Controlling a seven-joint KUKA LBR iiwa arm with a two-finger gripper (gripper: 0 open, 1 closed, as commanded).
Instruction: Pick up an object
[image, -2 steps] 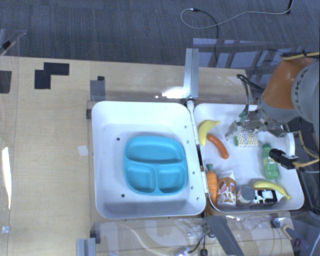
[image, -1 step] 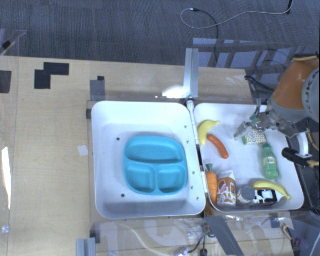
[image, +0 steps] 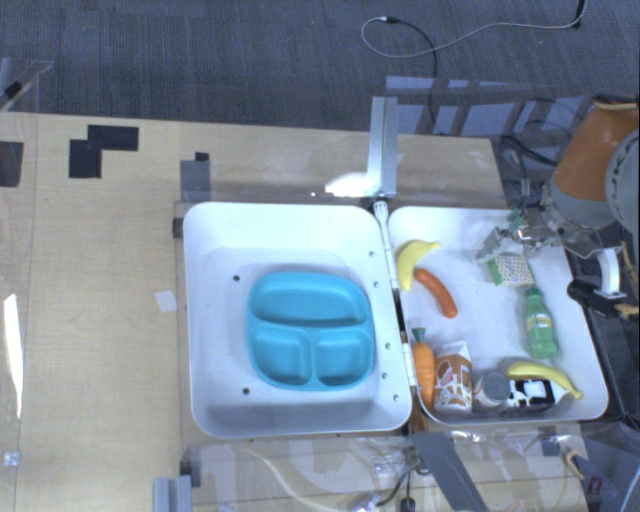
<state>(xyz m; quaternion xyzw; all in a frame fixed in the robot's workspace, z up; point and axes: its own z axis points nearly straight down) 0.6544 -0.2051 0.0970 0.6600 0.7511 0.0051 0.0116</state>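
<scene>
1. I see the hand (image: 512, 236) at the right bin's (image: 470, 222) far edge, just above a patterned packet (image: 512, 270); I cannot tell its state.
2. Smooth green bottle (image: 540, 323), curved yellow bananas (image: 414, 262), glossy orange sausage (image: 436, 292) lie nearby.
3. Left bin (image: 215, 300) holds a blue compartment tray (image: 309, 330).

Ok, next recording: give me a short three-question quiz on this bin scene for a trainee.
1. True or false: the blue divided plastic tray lies in the left white bin.
2. How many yellow bananas are in the right white bin? A) one B) two C) three
3. Which object lies directly right of the upper yellow banana?

Key:
1. True.
2. B: the upper one near the divider, and another yellow banana at the bottom right corner.
3. The orange-red sausage. The gripper hangs further right, over a crumpled patterned packet, above the green plastic bottle.
</scene>
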